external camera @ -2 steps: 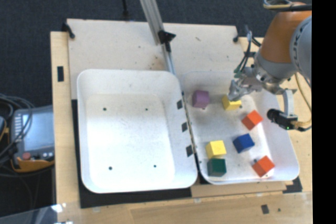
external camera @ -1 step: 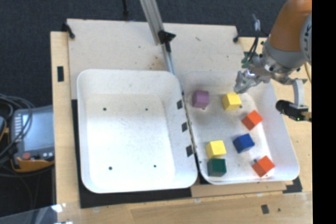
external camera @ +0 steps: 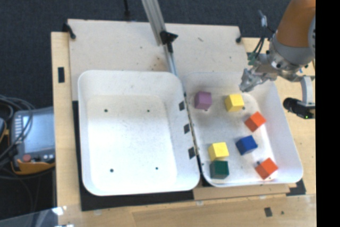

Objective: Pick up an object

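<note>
While seven small blocks lie scattered in the right bin (external camera: 284, 130), none sits between the fingers of the gripper (external camera: 247, 82). A purple block (external camera: 203, 100) rests near the bin's upper left, just beside the dividing rims, and a yellow block (external camera: 234, 102) lies to its right with bare floor between them. Lower right of that, an orange block (external camera: 255, 121) sits close to the right wall. A blue block (external camera: 246, 144) is in the middle right, apart from a second yellow block (external camera: 218, 150), which touches or nearly touches a green block (external camera: 219, 168) at the lower left rim. Another orange block (external camera: 266, 168) sits near the lower right corner. Open floor shows in the bin's centre, between the upper and lower blocks.

Just above the upper yellow block, near the bin's upper rim, the gripper hangs; whether it is spread or closed I cannot tell. From the upper right of the frame the arm (external camera: 295, 24) slants down toward it. At left, the left bin (external camera: 133, 130) shows a broad white floor. A metal pole (external camera: 151, 2) leans from the top centre down toward the bins' shared edge.
</note>
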### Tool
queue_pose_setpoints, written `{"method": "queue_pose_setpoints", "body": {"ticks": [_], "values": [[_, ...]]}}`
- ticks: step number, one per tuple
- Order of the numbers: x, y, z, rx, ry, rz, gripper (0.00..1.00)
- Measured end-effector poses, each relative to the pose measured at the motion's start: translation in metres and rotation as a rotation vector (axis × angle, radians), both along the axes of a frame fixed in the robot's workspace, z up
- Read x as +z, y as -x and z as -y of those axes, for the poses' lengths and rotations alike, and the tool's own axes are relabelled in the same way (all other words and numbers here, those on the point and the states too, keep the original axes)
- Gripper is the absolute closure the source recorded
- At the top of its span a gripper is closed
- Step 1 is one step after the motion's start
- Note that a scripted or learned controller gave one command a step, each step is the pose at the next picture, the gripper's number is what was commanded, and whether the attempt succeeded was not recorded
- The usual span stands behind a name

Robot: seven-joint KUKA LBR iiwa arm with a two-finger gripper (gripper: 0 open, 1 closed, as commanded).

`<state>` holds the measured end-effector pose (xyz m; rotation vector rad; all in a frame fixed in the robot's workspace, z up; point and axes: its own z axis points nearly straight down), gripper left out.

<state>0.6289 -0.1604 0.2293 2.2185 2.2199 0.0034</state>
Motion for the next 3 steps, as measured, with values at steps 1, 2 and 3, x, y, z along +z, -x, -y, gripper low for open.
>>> {"method": "queue_pose_setpoints", "body": {"ticks": [1,2,3], "values": [[0.013,0.005,-0.053,0.007,-0.002,-0.002,1.0],[0.014,0.004,-0.113,0.008,-0.002,-0.003,1.0],[0.004,0.008,-0.167,0.006,-0.001,-0.005,1.0]]}}
